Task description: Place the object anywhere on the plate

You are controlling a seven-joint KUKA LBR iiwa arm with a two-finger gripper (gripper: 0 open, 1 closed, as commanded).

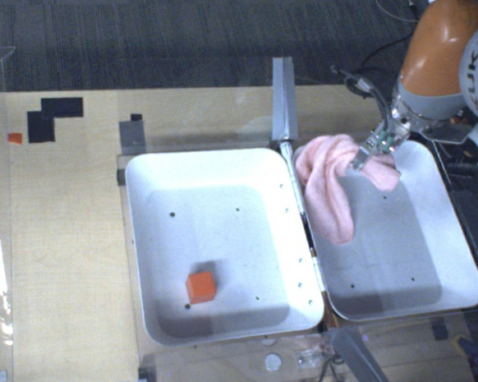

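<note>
**Camera view: gripper meeting pink cloth in right bin**

The gripper (372, 149) is reaching in from the upper right, its tip touching the pink cloth (331, 189); whether the fingers are parted or closed on it cannot be told. The cloth is lying soft and rumpled, draping down the right bin's (411, 280) left side. A small orange block (201, 287), boxy and matte, is sitting in the left bin (205, 180), a smooth white tray with rounded corners.
</note>
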